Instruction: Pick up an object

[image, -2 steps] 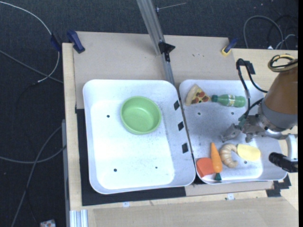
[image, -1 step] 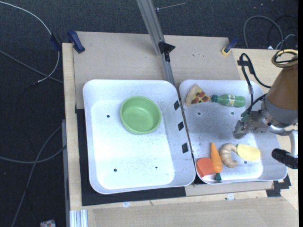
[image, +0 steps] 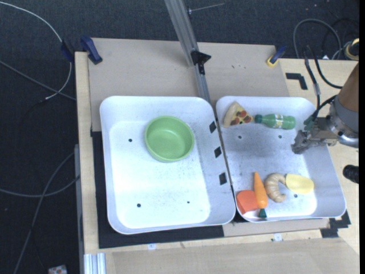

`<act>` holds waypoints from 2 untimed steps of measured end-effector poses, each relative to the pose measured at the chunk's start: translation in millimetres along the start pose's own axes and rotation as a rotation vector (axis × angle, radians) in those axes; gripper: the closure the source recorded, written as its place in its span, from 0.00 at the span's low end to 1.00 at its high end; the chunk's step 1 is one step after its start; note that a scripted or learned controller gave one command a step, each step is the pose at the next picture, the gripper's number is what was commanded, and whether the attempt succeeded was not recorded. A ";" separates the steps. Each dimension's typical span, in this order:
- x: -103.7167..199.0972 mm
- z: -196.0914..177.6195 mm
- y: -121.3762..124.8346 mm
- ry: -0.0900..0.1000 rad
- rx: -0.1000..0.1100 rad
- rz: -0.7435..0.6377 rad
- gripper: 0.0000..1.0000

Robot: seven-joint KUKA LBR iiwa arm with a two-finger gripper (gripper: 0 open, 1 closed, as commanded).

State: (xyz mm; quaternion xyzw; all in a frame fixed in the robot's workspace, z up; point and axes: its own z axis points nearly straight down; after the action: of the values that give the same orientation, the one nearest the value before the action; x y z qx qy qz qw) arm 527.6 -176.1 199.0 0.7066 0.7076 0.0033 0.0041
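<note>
The right bin [image: 325, 170] held all the loose pieces the arm might take. Along its far wall lay a pizza slice [image: 236, 115] and, just beside it, a green bottle [image: 276, 120] on its side. Along the near wall sat an orange block [image: 246, 201], a carrot [image: 260, 194] leaning against it, a pale croissant [image: 275, 186] touching the carrot's right side, and a yellow lemon-like piece [image: 299, 183] just to the right of that. The gripper [image: 302, 141] hung over the right part of this bin, near the cap end of the green bottle and above the yellow piece, apart from both. Nothing could be seen between its fingers; at this slant and size, whether they stood spread or closed could not be told. The grey arm [image: 349, 104] came in from the right edge over the bin's rim. The left bin [image: 117, 170] held a green bowl [image: 169, 138], upright, toward its far side. A metal post [image: 182, 24] slanted up from between the two bins.
</note>
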 end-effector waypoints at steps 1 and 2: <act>0.0 -31.6 2.1 0.000 0.004 0.000 1.00; 57.1 -24.0 16.5 0.006 0.013 -0.004 1.00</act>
State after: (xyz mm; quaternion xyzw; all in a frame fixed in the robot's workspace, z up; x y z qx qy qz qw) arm 543.8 -118.9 223.0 0.7050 0.7092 0.0006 -0.0027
